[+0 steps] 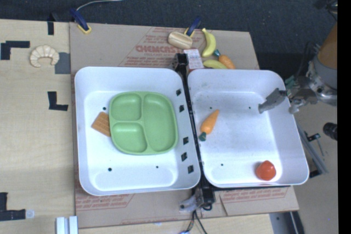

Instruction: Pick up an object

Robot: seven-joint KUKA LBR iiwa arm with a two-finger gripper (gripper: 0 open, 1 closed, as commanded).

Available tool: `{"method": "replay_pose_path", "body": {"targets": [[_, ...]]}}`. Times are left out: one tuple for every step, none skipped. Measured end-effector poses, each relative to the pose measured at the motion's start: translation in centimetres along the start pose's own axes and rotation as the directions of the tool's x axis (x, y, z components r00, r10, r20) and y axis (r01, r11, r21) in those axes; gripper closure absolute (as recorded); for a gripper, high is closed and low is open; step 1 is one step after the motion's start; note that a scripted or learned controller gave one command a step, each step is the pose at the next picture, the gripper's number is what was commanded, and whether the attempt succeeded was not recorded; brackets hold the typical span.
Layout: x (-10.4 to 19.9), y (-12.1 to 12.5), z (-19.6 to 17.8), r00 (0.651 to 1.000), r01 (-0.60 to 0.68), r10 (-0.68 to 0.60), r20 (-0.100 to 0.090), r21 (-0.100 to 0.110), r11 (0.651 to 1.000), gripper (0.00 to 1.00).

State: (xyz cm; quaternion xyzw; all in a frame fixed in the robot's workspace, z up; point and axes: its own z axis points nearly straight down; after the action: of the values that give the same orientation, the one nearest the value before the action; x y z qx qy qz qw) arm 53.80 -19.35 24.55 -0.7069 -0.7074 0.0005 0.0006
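An orange carrot (209, 121) lies in the right bin (241, 82), near its left wall. In the same bin's front right corner sits a red tomato (266, 170). My gripper (282, 104) hangs over the right rim of that bin, its two grey fingers spread open with nothing between them. It is well to the right of the carrot and behind the tomato. The left bin (131, 181) holds a green divided plate (143, 122), and a flat orange-brown piece (101, 124) pokes out from under the plate's left edge.
Behind the bins on the cardboard lie a bread roll (179, 39), yellow bananas (208, 44), a small orange item (226, 62) and a little box (192, 57). A croissant (44, 55) rests on the bench at far left. A black divider (189, 118) runs between the bins.
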Motion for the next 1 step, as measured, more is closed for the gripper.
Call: {"method": "replay_pose_path", "body": {"targets": [[6.29, 3.15, 7.15, 1.0, 0.001, -0.001, -0.001, 0.001, 1.0, 0.0]]}}
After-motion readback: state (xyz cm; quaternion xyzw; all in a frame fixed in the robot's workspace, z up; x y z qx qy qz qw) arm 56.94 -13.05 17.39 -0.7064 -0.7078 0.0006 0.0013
